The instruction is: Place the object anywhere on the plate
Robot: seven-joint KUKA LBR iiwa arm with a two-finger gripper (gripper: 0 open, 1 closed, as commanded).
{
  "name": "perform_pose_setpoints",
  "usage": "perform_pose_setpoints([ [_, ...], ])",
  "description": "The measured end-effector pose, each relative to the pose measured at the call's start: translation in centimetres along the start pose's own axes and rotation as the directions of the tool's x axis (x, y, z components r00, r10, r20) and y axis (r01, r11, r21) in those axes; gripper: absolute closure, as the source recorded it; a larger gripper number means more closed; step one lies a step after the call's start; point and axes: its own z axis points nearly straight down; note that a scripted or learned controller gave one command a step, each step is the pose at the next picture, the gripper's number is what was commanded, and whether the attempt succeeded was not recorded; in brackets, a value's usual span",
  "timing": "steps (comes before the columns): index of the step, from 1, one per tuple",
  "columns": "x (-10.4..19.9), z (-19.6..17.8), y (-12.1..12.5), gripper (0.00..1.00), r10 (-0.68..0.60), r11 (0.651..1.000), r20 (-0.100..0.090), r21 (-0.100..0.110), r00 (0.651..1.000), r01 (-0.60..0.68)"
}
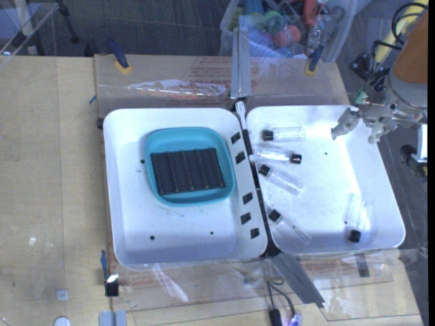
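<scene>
the wooden bench point(47, 182) carries two shallow white bins side by side, the left bin point(126, 202) and the right bin point(380, 202), meeting along a central seam with dark clips. behind them a clear storage box point(292, 12) holds a jumble of coloured objects. the grey arm with its orange band point(411, 53) reaches in at the right, over the far right corner of the right bin. in the left bin sits the blue plate point(187, 138), rounded and square-ish, with a dark ridged slab point(187, 170) lying flat across its middle. the gripper point(358, 122) hangs over the upper right part of the right bin; its two fingers stand spread apart with nothing between them. clear vials with black caps lie scattered in the right bin: one vial point(282, 134) near the far left corner, a second vial point(279, 158) just below it, a third vial point(275, 176) beside the seam, and a fourth vial point(355, 221) apart from the others near the front right corner.
</scene>
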Motion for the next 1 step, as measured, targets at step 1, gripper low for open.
perform_pose_setpoints([
  [1, -1.51, -9.42, 2.69, 0.0, -0.009, 1.0, 0.0, 0.0, 1.0, 0.009],
])
